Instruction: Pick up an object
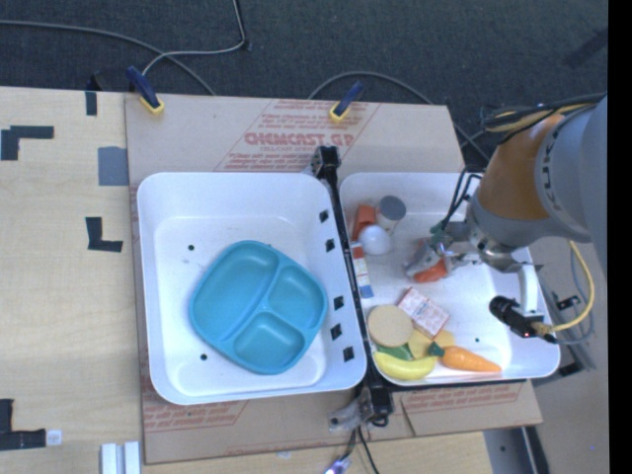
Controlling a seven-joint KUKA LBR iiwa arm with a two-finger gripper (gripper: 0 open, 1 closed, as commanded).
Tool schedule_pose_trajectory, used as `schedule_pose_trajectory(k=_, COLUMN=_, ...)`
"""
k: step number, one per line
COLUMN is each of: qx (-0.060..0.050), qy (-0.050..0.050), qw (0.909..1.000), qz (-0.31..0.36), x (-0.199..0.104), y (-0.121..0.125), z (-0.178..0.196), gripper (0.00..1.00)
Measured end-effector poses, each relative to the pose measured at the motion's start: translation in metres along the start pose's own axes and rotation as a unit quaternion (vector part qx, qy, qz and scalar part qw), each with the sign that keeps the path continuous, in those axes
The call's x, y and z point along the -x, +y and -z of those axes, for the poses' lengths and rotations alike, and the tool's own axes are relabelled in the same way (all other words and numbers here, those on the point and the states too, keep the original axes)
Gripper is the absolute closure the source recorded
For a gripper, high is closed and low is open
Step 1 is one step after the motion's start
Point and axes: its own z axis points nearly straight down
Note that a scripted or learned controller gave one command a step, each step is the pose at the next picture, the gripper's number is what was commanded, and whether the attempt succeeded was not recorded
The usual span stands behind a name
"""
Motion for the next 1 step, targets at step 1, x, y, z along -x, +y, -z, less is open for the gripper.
schedule_pose_trajectory(k=1, qx=-0.002, qy=0.002, qw=1.0000, qz=0.001, x=-0.0610, y=0.0693, z=0.0486, gripper=1.00)
